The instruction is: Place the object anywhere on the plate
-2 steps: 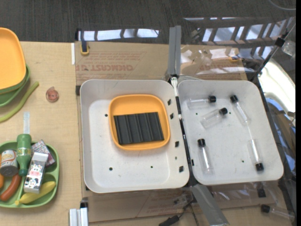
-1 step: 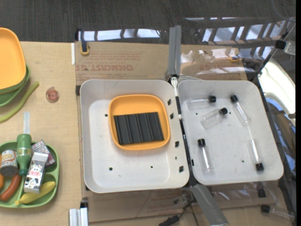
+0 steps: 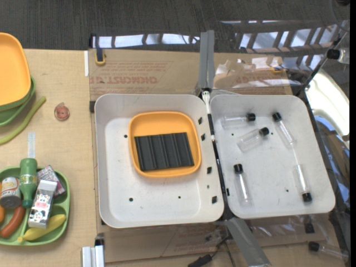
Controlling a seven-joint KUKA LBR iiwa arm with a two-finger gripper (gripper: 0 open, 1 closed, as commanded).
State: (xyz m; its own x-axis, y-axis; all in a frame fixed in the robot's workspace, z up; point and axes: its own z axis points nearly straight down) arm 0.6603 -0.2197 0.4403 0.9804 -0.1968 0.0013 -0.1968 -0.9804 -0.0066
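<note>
An orange plate (image 3: 164, 118) with rounded corners lies in the left white bin (image 3: 117, 193), toward its back half. A black ridged rectangular piece (image 3: 164, 151) rests flat on the plate and covers most of its middle. In the right white bin (image 3: 267, 202) lie several clear vials with black caps, among them one near the front left (image 3: 241, 182), one in the middle back (image 3: 253, 138) and one at the right (image 3: 301, 182).
Left of the bins, the wooden bench carries a green tray of toy food (image 3: 33, 207), a stack of orange and green dishes (image 3: 11, 77) and a small pink item (image 3: 62, 112). Cardboard (image 3: 144, 74) lies under the bins. A metal frame (image 3: 278, 38) stands behind the right bin.
</note>
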